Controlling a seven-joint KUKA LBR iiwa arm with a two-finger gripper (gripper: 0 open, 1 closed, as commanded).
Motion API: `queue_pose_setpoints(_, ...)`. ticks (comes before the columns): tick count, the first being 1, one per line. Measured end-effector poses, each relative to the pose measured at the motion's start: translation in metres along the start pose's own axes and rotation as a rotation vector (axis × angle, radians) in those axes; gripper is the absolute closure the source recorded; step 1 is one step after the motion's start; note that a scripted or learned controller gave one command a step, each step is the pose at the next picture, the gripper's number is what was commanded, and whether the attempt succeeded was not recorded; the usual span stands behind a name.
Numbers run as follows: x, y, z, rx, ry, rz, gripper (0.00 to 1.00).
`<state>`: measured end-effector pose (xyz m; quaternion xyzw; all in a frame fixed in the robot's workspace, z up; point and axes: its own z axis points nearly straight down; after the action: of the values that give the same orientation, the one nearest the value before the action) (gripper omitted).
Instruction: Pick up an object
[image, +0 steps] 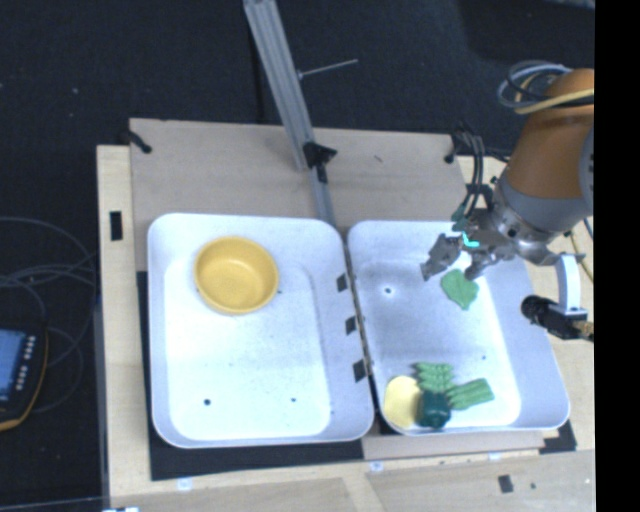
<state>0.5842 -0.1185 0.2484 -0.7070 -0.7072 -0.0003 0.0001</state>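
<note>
My gripper (459, 264) hangs over the far part of the right bin (520, 350), its two dark fingers spread apart. A small flat green piece (461, 291) lies just below and between the fingertips; the view does not show them pressing on it. At the near edge of the same bin lie a green toothed toy (452, 385), a dark teal block (434, 410) and a pale yellow round piece (400, 400), bunched together. A yellow bowl (236, 275) sits in the far left part of the left bin (250, 390).
A grey metal pole (285, 90) slants down from the top to the wall between the bins. Black clips (352, 325) line that divider. A handheld device (15, 370) lies off the bench at the left edge.
</note>
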Motion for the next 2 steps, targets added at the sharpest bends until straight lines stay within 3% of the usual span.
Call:
queue_pose_setpoints(1, 0.000, 0.000, 0.000, 0.000, 0.000, 0.000, 0.00)
queue_pose_setpoints(2, -0.007, 0.000, 0.044, 0.004, -0.001, 0.002, 0.00)
